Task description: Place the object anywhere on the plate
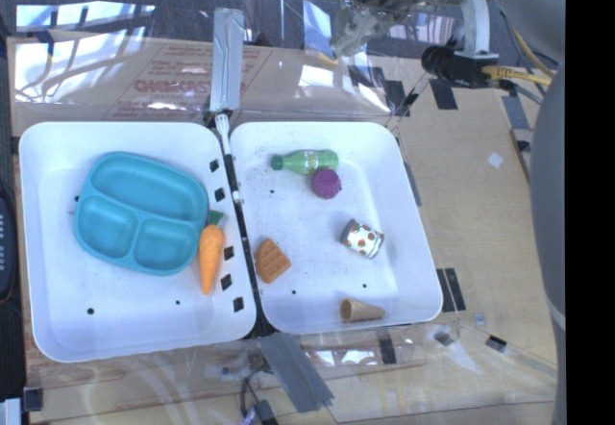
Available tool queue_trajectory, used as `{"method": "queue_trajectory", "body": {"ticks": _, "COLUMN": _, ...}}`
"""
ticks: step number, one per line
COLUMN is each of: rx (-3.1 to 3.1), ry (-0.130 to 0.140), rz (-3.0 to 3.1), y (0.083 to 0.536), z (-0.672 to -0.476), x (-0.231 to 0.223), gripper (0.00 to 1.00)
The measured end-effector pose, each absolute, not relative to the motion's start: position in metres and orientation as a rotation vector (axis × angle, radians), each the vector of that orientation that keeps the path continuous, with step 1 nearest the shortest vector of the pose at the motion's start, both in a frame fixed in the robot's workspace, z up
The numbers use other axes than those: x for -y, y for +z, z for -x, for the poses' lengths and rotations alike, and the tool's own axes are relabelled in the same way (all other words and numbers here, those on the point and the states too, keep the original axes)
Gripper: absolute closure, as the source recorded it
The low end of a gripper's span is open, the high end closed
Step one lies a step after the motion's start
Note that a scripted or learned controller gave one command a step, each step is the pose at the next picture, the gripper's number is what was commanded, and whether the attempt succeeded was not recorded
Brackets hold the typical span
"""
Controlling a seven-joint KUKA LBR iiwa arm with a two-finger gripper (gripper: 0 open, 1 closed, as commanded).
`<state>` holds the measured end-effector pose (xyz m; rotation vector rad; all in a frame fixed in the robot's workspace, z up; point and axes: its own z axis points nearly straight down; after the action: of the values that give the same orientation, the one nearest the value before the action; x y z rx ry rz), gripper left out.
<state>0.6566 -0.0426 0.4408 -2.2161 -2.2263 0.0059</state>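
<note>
A blue divided plate (139, 213) lies in the left bin (58, 317). An orange carrot (209, 258) rests just off the plate's right rim, against the bin's right wall. The right bin (408, 221) holds a green bottle (306, 161), a purple ball (327, 184), a small patterned can (361, 238), a brown waffle piece (272, 261) and an ice-cream cone (361, 310). My gripper (352, 32) hangs high beyond the right bin's back edge, away from every object, and I see nothing in it.
A raised divider (231, 221) with black clips separates the two bins. A grey bar (226, 58) lies on the cardboard behind them. Cables and a black fitting (461, 65) stand at the upper right near the arm.
</note>
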Motion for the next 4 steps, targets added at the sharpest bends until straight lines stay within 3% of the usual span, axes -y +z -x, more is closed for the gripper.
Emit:
{"method": "queue_trajectory", "body": {"ticks": 1, "rx": 2.221, "ry": 0.005, "rz": 2.224, "y": 0.439, "z": -0.656, "x": 0.149, "gripper": 1.0}}
{"method": "queue_trajectory", "body": {"ticks": 2, "rx": 2.221, "ry": 0.001, "rz": 2.223, "y": 0.414, "z": -0.53, "x": 0.205, "gripper": 1.0}}
{"method": "queue_trajectory", "body": {"ticks": 3, "rx": 2.232, "ry": 0.004, "rz": 2.21, "y": 0.441, "z": -0.612, "x": 0.208, "gripper": 1.0}}
{"method": "queue_trajectory", "body": {"ticks": 4, "rx": 2.237, "ry": -0.003, "rz": 2.203, "y": 0.442, "z": -0.654, "x": 0.058, "gripper": 1.0}}
